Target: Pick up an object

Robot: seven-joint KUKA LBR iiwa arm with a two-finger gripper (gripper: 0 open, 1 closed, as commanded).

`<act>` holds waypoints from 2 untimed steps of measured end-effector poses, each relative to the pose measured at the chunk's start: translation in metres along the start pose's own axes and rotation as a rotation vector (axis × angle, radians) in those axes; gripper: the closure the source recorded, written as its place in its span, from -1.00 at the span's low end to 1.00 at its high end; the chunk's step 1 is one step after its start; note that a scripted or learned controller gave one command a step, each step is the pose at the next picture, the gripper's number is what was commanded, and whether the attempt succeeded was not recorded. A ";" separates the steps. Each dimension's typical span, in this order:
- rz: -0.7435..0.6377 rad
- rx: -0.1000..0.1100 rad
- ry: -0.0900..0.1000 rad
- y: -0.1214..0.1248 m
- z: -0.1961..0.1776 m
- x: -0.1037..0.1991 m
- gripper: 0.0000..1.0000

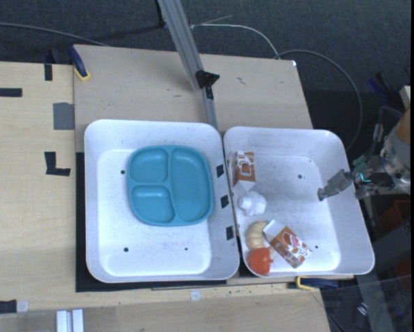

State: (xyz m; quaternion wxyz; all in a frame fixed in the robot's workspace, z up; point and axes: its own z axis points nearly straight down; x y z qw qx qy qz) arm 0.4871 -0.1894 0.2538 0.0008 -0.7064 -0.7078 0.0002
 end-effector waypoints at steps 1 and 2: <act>0.000 0.000 0.000 0.000 0.000 0.000 -1.00; 0.001 0.004 0.000 -0.001 0.043 -0.001 -1.00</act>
